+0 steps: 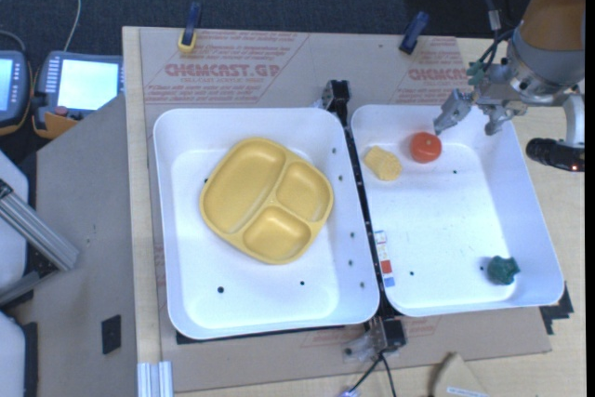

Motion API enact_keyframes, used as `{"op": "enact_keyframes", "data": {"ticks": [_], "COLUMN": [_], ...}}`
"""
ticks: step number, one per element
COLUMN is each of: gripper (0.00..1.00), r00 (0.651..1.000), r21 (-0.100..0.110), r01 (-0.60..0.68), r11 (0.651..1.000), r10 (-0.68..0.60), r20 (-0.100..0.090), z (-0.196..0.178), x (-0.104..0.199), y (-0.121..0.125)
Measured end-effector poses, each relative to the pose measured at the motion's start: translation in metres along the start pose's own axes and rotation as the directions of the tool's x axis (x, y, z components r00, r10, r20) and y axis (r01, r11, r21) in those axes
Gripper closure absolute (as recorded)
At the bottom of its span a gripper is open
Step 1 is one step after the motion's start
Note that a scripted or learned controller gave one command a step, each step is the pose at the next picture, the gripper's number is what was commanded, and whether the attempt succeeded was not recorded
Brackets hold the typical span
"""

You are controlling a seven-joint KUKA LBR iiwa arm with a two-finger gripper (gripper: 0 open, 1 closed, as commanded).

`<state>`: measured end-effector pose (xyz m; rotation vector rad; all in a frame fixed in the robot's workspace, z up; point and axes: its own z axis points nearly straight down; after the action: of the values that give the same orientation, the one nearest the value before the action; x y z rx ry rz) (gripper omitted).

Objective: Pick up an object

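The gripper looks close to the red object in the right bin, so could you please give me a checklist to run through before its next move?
1. Gripper open for a grasp: ok, fingers spread.
2. Nothing held between the fingers: ok.
3. Red object uncovered in the right bin: ok.
4. Gripper centred over the red object: not ok, it sits up and right of it.
5. Yellow object apart from the red one: ok, a small gap.
6. Gripper height above the bin floor: cannot tell.
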<state>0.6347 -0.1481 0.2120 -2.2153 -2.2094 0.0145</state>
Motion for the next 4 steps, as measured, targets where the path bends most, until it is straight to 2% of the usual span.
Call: {"op": "enact_keyframes", "data": {"ticks": [1,2,3,4], "gripper": [0.0,0.0,0.0,0.0], "r00": [1.0,1.0,1.0,1.0], "r21": [-0.015,-0.01,-0.01,-0.012], "r01": [0.003,0.003,0.004,0.003], "r11": [1.0,1.0,1.0,1.0], "r10": [-0.003,-0.003,-0.004,-0.003], "r20": [0.003,0.001,0.001,0.002], "z": [-0.009,0.046,0.104,0.129], "x": [0.0,0.008,0.016,0.016], "y": [0.003,-0.004,0.002,0.002]}}
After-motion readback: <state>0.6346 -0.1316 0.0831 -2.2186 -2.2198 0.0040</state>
